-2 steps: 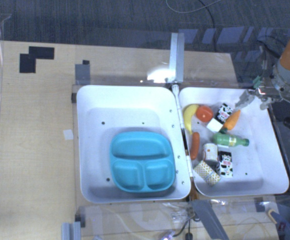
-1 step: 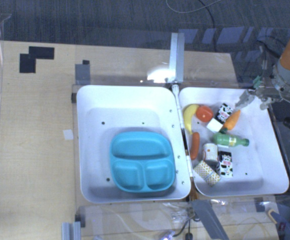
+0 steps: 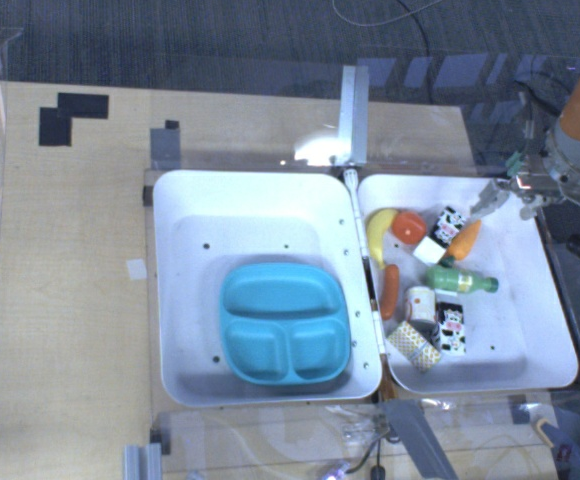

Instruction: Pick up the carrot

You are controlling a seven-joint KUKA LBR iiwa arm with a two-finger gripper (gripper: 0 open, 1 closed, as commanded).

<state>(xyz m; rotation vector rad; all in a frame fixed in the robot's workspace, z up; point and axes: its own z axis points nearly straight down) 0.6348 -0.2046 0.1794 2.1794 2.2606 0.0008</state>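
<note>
Orange carrot (image 3: 465, 239) is seen lying slantwise just inward of the gripper (image 3: 507, 193), near the bin's (image 3: 530, 368) far edge; finger state cannot be told.

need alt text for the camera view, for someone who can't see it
A robot gripper hovers at the upper right of the right bin, just right of an orange carrot lying among toy food and small cartons. The left bin holds a blue divided tray.
</note>
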